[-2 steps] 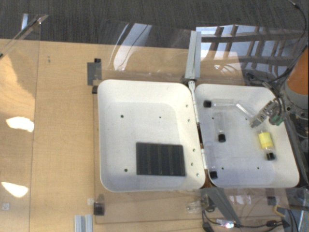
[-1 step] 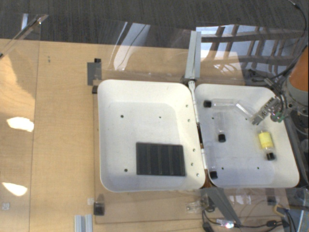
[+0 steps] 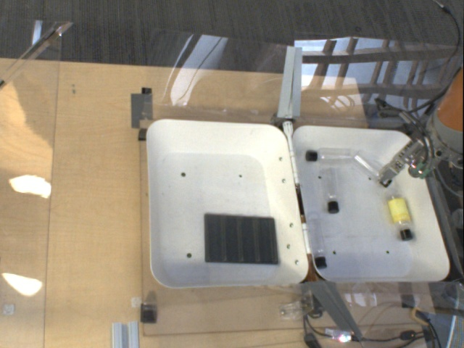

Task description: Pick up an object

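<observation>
In the right bin (image 3: pixel 362 267) a small yellow object (image 3: pixel 398 210) lies near the right wall, with a small black piece (image 3: pixel 406 233) just below it. My gripper (image 3: pixel 389 177) hangs over that bin's upper right part, slanting down to the left, its tip a little above and left of the yellow object. Nothing shows in its grasp. A dark ribbed rectangular block (image 3: pixel 241 239) lies flat in the lower middle of the left bin (image 3: pixel 167 194).
More small black pieces lie in the right bin at the top left (image 3: pixel 311 156), the middle (image 3: pixel 333 206) and the bottom left (image 3: pixel 321 262). A clear, glassy item (image 3: pixel 341 155) rests near its top. A grey post (image 3: pixel 290 85) stands behind the gap between the bins.
</observation>
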Action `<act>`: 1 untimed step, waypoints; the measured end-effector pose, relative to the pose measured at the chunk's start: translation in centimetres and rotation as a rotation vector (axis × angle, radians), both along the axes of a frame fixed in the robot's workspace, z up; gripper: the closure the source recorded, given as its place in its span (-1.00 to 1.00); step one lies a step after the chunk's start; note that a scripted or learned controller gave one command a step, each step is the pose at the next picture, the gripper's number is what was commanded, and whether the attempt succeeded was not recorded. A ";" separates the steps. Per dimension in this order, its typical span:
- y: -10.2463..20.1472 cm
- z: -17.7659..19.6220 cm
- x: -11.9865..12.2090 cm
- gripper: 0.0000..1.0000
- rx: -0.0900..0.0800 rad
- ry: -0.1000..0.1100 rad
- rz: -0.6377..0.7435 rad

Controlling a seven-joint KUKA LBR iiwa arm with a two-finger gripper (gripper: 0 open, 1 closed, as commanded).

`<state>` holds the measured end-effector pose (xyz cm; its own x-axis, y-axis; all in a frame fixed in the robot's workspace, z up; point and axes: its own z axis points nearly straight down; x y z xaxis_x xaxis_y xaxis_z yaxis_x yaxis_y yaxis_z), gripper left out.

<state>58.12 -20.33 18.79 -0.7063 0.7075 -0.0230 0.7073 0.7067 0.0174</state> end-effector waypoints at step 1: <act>-0.2 11.3 -0.3 1.00 -0.008 0.016 0.399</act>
<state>57.78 -20.53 30.05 -0.9261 0.3771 -0.0144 0.3771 0.9262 0.0024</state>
